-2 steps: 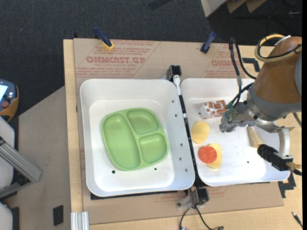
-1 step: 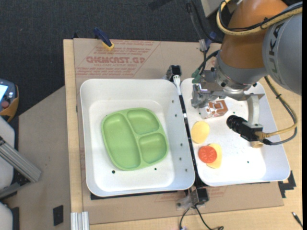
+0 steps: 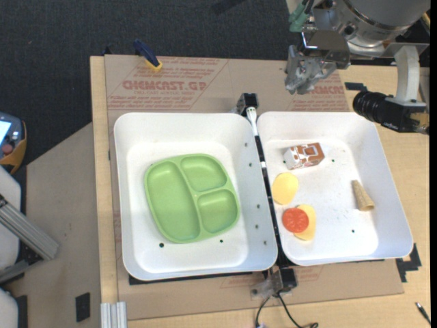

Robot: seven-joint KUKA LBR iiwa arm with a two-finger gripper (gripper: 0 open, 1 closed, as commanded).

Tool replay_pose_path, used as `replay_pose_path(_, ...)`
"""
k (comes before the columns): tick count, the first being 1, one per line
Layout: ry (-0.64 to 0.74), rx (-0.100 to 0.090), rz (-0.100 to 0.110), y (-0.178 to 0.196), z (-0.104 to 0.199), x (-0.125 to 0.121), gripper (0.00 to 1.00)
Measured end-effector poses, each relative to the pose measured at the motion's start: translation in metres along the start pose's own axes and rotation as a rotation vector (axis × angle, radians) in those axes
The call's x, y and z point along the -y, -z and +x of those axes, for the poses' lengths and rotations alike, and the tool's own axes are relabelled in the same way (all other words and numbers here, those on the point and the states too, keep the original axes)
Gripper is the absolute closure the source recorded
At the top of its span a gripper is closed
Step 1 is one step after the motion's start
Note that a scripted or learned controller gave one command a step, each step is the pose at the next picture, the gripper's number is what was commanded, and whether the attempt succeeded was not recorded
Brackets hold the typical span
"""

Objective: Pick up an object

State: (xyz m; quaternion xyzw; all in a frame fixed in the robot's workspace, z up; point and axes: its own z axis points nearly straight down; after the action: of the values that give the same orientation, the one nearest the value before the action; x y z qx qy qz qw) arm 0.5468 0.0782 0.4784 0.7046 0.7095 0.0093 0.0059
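- Nearest the lens, the grey arm (image 3: pixel 372 12) comes in at upper right, and its pincer (image 3: pixel 311 74) hangs over the brown cardboard sheet (image 3: pixel 205 80) on the desk, just beyond the far rim of the right bin (image 3: pixel 382 149) (open or closed, I cannot tell).
- Closest to it inside that bin lies a brown-and-white packet (image 3: pixel 304 156), apart from the far wall.
- Next comes a yellow fruit (image 3: pixel 285 187), just beside the bin's left wall.
- A red round piece (image 3: pixel 295 219) touches a yellow piece (image 3: pixel 308 225) near the left wall, towards the front.
- A tan cone (image 3: pixel 362 195) lies well apart on the right, with bare white floor between it and the others.
- The left bin (image 3: pixel 130 183) holds a green divided plate (image 3: pixel 192 197), with a bare margin all round it.
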Motion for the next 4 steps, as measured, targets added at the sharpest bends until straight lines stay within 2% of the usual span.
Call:
replay_pose_path(1,0.001,0.001,0.012,0.06,0.079,-0.007,1.0)
replay_pose_path(2,0.002,0.007,0.034,-0.033,0.134,0.048,1.0)
replay_pose_path(3,-0.014,0.011,0.035,-0.137,0.067,0.065,1.0)
replay_pose_path(4,0.0,0.007,0.033,-0.256,0.149,0.042,1.0)
